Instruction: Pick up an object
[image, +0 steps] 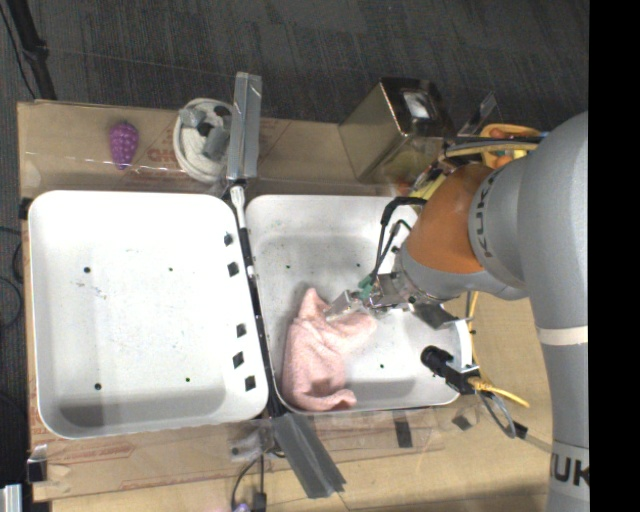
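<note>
Two shallow white bins sit side by side on the bench. The left bin (130, 310) is bare apart from a few dark specks. The right bin (300, 225) holds a pink cloth (315, 352), crumpled into a long heap against the divider wall, running from the bin's centre toward 6 o'clock.

The arm (520, 230) reaches in from 3 o'clock, its orange band (450, 230) above the wrist. The gripper (352, 303) is low over the bin floor, right at the cloth's upper edge, at about 1 o'clock of the heap. The tip meets the fabric there and a pale fold seems drawn toward it. Whether the tool is spread or closed cannot be told from this slant, nor whether any fabric is in its hold; the tip is small and mixed with glare.

Judgement: the cloth is the only item in either bin, so it is the pick target. Coming in at the raised edge makes sense, since a bunched fold gives more to bite than flat fabric. The risk is a thin pinch that slips on lifting.

Outside the bins, at 11 o'clock of the bench, lie a small purple object (123, 143) and a white coil (203, 138). Both are well apart from the work.
</note>
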